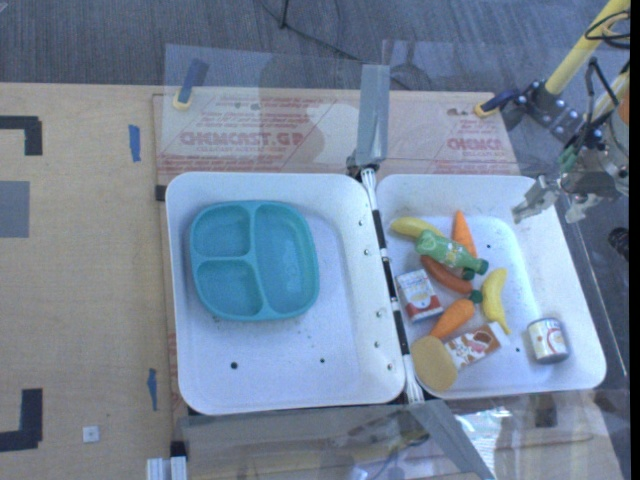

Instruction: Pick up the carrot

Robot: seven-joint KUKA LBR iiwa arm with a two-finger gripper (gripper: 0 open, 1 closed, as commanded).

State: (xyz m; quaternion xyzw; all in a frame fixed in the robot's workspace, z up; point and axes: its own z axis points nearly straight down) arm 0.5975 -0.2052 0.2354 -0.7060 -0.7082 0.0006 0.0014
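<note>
Two orange carrot-like pieces lie in the right bin (585, 298). One carrot (462, 230) lies near the bin's far side, just behind a green bottle (452, 253). The other orange carrot (452, 318) lies tilted in the middle, between a small carton (418, 294) and a banana (495, 299). My gripper (552, 206) hangs over the far right corner of that bin, well to the right of both carrots. Its fingers stand apart with nothing between them.
The right bin also holds a second banana (410, 228), a red sausage-shaped piece (445, 275), a flat box (472, 346), a round tan piece (435, 364) and a can (547, 340). A teal divided plate (254, 260) sits in the left bin (340, 368).
</note>
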